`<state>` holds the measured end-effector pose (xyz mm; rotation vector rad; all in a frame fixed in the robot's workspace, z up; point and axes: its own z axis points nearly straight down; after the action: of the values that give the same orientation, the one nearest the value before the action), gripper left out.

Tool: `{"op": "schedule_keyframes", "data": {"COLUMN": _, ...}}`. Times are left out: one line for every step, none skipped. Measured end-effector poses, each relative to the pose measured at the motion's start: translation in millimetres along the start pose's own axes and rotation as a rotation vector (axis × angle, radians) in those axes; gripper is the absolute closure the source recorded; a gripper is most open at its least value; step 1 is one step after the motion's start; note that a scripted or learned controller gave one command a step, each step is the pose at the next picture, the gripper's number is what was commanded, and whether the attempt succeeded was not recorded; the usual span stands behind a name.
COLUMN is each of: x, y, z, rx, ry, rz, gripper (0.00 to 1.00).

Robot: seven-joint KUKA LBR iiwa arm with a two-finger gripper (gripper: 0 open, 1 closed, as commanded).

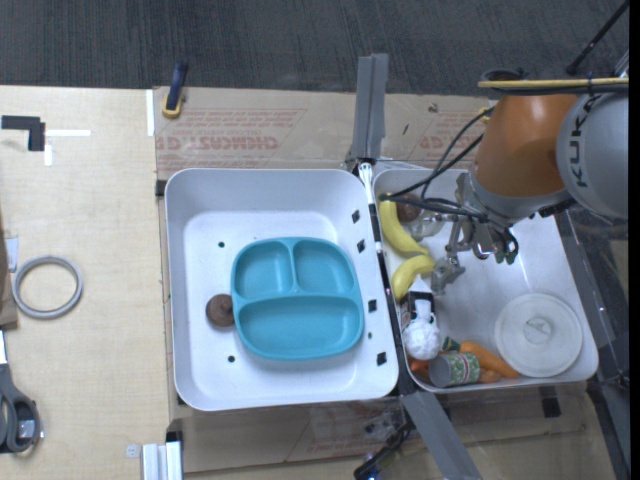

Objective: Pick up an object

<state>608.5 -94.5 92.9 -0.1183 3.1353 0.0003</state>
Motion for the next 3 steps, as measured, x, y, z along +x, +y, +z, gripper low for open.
{"op": "schedule_keyframes", "data": {"x": -30, "y": -19, "z": 0, "rx": 0.001, "ry": -0.002, "rz": -0.140, "gripper": 0.00}}
{"op": "schedule_keyframes", "data": {"x": -31, "y": -19, "z": -11, "rx": 0.001, "ry": -0.008, "rz": -0.138, "gripper": 1.00}}
{"op": "schedule_keyframes", "data": {"x": -28, "y": 10, "z": -144, "rx": 0.000, "ry": -0.003, "rz": -0.166, "gripper": 1.00}}
